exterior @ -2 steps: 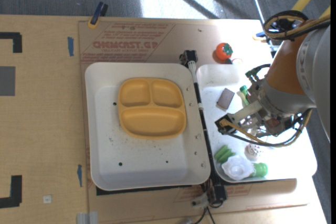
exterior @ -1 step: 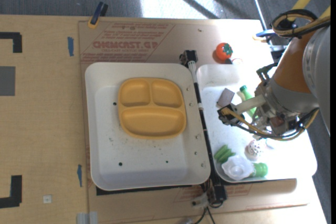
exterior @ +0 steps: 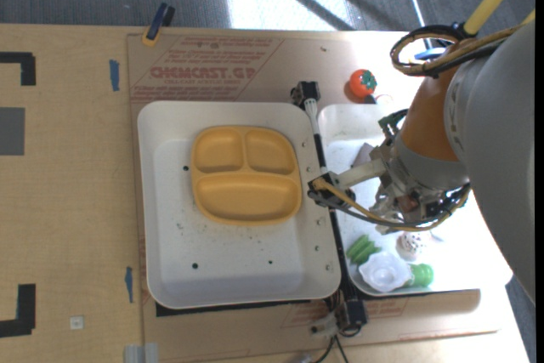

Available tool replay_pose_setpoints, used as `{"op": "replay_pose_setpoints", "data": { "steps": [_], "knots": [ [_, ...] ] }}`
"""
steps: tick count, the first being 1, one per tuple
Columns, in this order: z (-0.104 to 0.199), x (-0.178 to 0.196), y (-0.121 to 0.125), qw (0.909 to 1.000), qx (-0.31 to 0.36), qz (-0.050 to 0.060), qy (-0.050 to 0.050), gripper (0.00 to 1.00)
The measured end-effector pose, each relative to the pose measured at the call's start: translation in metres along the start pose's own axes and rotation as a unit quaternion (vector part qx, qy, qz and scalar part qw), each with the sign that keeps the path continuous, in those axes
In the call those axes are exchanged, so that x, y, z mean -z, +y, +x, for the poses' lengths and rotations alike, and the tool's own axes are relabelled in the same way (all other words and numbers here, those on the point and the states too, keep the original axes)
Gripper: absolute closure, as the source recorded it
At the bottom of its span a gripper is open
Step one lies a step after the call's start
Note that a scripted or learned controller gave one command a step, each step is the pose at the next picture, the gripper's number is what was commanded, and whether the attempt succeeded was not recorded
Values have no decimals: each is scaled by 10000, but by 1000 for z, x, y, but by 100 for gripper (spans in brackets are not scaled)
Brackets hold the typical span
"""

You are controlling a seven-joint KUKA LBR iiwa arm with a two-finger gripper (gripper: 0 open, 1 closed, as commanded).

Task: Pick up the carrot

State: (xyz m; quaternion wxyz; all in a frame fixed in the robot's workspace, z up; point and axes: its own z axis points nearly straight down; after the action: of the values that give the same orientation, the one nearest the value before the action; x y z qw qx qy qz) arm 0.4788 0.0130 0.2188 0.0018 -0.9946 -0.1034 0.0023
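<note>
Left bin [exterior: 166,251]: yellow divided plate [exterior: 246,174], toward 12 o'clock. Right bin [exterior: 344,127]: green piece [exterior: 361,249], white round piece [exterior: 384,275], at 6 o'clock.

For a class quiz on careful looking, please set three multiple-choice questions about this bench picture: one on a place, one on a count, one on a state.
1. Where does the yellow plate lie?
A. in the left-hand bin
B. in the right-hand bin
C. on the bench outside both bins

2. How many sections does the plate have?
A. two
B. three
C. five

3. How is the plate lying?
A. upside down
B. standing on its edge
C. flat, hollows facing up

Answers:
1 A, since the white floor and rim of the left-hand bin show all round it.
2 B, since two small sections sit above one long one.
3 C, since the dividing ridges and hollows face the camera.
</note>
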Motion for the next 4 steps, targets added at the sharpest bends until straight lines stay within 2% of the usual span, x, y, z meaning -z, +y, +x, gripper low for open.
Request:
{"op": "replay_pose_setpoints", "data": {
  "steps": [1,2,3,4],
  "knots": [
    [-13,-2,64,10000,-34,-3,3,100],
    [-1,-1,10,10000,-7,0,6,100],
    [-9,24,48,10000,-4,-19,22,100],
    [0,21,2,10000,-4,-6,9,100]
  ]
}}
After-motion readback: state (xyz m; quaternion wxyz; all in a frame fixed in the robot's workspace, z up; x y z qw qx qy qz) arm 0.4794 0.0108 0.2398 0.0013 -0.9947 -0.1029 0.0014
